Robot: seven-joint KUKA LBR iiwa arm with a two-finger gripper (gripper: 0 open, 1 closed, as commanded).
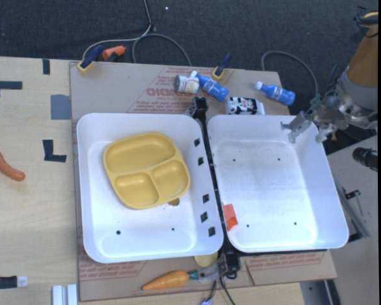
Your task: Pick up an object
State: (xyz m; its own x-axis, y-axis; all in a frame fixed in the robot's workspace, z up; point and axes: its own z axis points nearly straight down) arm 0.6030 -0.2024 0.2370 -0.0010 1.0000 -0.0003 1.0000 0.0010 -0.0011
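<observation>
A yellow divided plate (146, 168) lies in the left bin (95, 234), with a small dark item (173, 201) peeking out from under its near edge. My gripper (308, 129) hovers over the far right corner of the right bin (317, 234). Its two grey fingers (294, 126) are spread apart and open, with nothing between them. A small orange-red tag (230, 216) sits at the right bin's left wall.
Behind the bins lie a white bottle (187, 82), two blue bottles (214, 88) (276, 93) and a black-and-white box (244, 106). A carrot (166, 279) lies in front of the bins. A sausage (8, 166) rests on the wooden table far left.
</observation>
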